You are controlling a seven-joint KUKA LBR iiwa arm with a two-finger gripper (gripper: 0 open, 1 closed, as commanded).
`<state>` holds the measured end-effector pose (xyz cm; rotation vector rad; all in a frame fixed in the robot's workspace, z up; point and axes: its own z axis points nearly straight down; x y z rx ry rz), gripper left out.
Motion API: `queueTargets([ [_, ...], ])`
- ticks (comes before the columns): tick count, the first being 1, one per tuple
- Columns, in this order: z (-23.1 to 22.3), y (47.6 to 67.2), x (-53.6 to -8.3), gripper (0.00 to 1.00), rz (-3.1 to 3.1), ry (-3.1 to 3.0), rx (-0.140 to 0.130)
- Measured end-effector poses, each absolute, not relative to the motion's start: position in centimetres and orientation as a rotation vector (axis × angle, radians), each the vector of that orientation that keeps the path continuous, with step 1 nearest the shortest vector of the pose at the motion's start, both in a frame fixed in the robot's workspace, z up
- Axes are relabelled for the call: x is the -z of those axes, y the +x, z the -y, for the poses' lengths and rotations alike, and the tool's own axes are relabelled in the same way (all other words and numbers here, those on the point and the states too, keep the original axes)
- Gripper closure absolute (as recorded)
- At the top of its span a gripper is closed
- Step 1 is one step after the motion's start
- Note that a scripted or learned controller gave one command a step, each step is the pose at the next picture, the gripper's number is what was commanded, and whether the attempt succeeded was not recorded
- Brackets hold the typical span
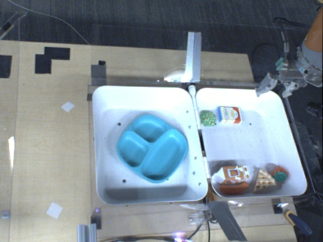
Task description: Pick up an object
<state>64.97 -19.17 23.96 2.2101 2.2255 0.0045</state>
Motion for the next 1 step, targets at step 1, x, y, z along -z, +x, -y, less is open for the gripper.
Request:
queueTargets([
  [1,17.07,65.21,-15.15,0.00,-1.994,2.423,-0.003],
])
